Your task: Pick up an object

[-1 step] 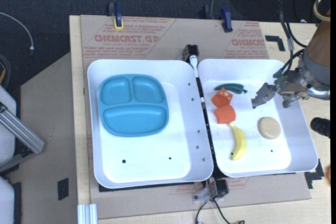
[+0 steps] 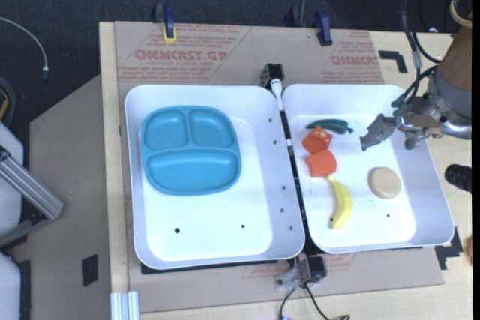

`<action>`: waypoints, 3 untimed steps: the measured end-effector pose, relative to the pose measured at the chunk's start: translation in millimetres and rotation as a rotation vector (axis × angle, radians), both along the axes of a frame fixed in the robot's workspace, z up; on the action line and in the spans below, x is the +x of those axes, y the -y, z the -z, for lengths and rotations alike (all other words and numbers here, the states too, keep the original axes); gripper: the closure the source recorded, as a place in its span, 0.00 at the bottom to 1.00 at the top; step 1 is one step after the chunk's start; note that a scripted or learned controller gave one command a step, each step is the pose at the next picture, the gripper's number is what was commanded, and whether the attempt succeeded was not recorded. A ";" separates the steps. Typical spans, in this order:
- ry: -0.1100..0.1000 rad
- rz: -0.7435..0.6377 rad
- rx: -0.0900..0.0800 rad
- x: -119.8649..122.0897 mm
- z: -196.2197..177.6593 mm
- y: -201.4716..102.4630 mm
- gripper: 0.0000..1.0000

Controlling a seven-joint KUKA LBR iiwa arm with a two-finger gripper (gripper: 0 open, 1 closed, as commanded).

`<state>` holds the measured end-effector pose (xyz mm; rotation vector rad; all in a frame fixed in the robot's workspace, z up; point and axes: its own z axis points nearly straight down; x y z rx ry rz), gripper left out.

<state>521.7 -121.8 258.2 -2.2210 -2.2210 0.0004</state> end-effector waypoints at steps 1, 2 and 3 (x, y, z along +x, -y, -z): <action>-0.007 0.002 0.002 -2.3 51.6 10.0 0.00; -0.007 0.001 0.003 -11.5 102.5 3.4 0.00; -0.006 0.000 0.002 -10.3 166.1 1.4 0.00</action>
